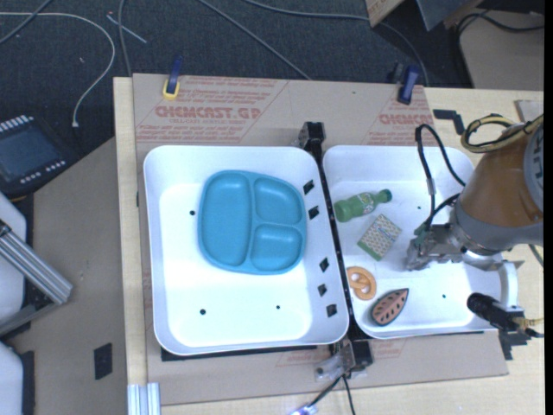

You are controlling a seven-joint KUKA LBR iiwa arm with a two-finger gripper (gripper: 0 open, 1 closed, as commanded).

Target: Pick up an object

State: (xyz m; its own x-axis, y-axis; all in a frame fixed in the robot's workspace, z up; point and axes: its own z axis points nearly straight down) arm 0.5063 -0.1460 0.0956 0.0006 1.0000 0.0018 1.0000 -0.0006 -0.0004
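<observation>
My gripper (421, 252) reaches down into the right bin (449, 320) from the right, under the arm's orange band. It hangs just right of a small green-and-tan box (378, 235), with a gap between them. A green bottle (362, 203) lies on its side at the back of that bin. A pretzel (360, 282) and a brown leaf-shaped piece (390, 306) rest near the bin's front left. Nothing shows between the gripper's tips.
The left bin (233, 318) holds a blue divided plate (252, 221). A black divider with clips runs between the bins. Black cables loop over the right bin's back. Blue clamps hold the cardboard at the bench's far edge.
</observation>
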